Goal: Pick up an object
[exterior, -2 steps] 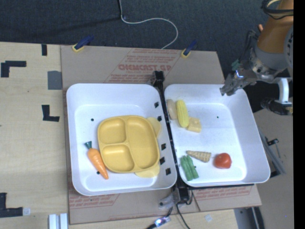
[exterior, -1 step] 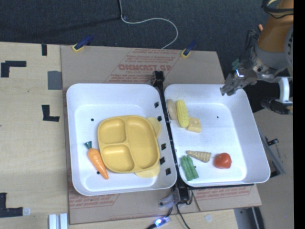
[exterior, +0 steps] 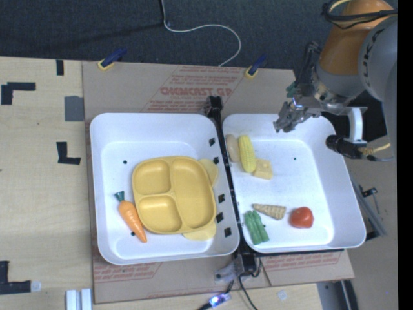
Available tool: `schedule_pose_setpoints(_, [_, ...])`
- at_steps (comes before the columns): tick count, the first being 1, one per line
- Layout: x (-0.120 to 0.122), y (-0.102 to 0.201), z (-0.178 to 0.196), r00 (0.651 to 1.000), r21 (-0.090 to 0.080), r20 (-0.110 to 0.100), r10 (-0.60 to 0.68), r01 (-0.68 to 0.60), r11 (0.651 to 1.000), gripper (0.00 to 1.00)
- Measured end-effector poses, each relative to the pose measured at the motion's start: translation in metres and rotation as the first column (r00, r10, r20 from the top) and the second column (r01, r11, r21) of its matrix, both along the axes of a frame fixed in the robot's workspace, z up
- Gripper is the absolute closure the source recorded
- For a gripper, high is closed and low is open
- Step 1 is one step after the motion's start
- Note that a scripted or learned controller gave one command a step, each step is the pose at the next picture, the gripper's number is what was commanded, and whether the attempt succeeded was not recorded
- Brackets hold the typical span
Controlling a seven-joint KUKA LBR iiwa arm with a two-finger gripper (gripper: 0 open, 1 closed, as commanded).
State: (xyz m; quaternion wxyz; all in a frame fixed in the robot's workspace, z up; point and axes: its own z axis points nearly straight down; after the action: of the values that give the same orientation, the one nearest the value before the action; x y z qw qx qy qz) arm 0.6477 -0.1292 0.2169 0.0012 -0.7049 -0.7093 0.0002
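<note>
My gripper [exterior: 284, 124] hangs over the far edge of the right bin [exterior: 322, 148], above its back wall. Nothing shows between its fingers. In that bin lie a corn cob [exterior: 246, 152] and a pale yellow cheese piece [exterior: 262, 169] at the back left, with a beige item [exterior: 231, 147] beside the corn. Toward the front lie a waffle cone [exterior: 269, 210], a red tomato [exterior: 301, 217] and a green vegetable [exterior: 256, 227]. All of these sit well below and left of the gripper.
The left bin [exterior: 110, 141] holds a yellow divided plate [exterior: 173, 194], an orange carrot [exterior: 131, 219] at its left and a pale yellow piece under the plate's edge. A white cable [exterior: 200, 28] trails across the dark floor behind the bench.
</note>
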Motion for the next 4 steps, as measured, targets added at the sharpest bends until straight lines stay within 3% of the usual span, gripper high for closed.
schedule_pose_setpoints(1, [-0.018, 0.054, -0.001, 1.0, 0.0, -0.001, -0.001, 0.001, 1.0, 1.0])
schedule_pose_setpoints(3, [-0.024, 0.161, -0.004, 1.0, 0.001, -0.001, 0.001, -0.001, 1.0, 1.0])
schedule_pose_setpoints(4, [-0.016, 0.166, 0.013, 1.0, -0.001, 0.002, -0.003, 0.003, 1.0, 1.0])
